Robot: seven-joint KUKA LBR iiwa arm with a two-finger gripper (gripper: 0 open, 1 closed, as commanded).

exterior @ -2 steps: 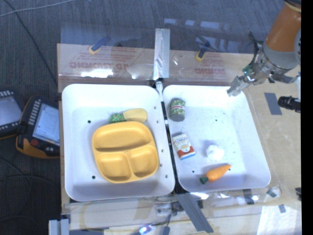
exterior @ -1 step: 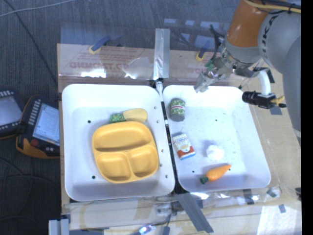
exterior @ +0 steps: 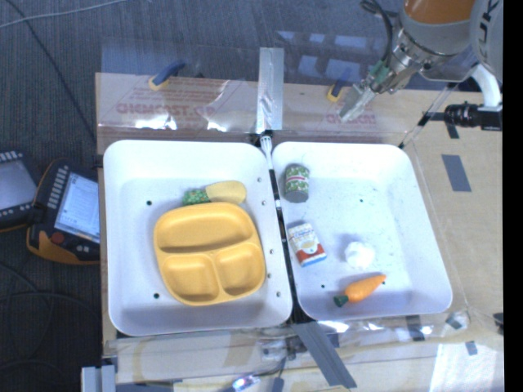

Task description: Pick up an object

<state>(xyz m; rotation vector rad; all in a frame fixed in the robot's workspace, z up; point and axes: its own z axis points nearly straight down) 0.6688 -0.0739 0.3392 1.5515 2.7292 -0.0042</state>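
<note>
My gripper (exterior: 357,102) hangs above the bench just behind the right bin's (exterior: 409,178) back edge, with nothing between its fingers. In the right bin lie a green-labelled can (exterior: 296,182) near the back left, a small white and red carton (exterior: 306,243), a white ball (exterior: 359,254) and an orange toy carrot (exterior: 360,289) near the front. The left bin (exterior: 131,219) holds a yellow divided tray (exterior: 211,251) and a yellow corn cob with green leaves (exterior: 216,193) behind it.
A raised divider (exterior: 276,219) separates the two bins. A teach pendant (exterior: 65,211) lies on the floor to the left. Yellow clamps (exterior: 167,73) sit on the cardboard behind the bins.
</note>
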